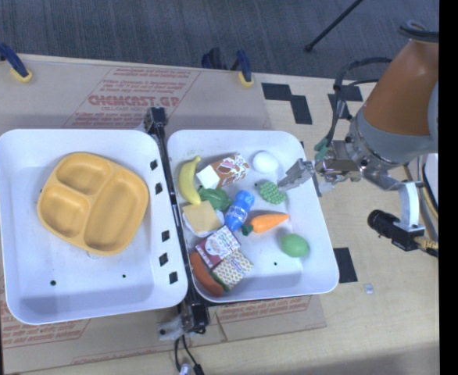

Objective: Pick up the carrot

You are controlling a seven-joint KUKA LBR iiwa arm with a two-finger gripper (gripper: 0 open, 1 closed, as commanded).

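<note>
The carrot (pixel 268 223) lies on the floor of the right bin (pixel 311 276), orange body pointing toward the bin's right wall, its green end toward the middle. Taking the carrot as the landmark: a blue bottle (pixel 239 209) sits just beside its green end, a textured green piece (pixel 271 191) lies a little above it, and a white egg (pixel 265 162) lies farther up near the bin's far wall. Below and to the right of the carrot rests a green lime (pixel 295 245), close but apart. To the carrot's left are a yellow block (pixel 201 218) and a banana (pixel 187 180); down and left are small printed cartons (pixel 226 258).

The gripper (pixel 301 172) hangs above and to the right of the carrot, over the bin's right rim, well clear of it. Whether its fingers are spread or pressed together cannot be told from this angle; nothing is seen between them.

Far left of the carrot, the left bin (pixel 26 287) holds a yellow divided plate (pixel 93 202).
</note>
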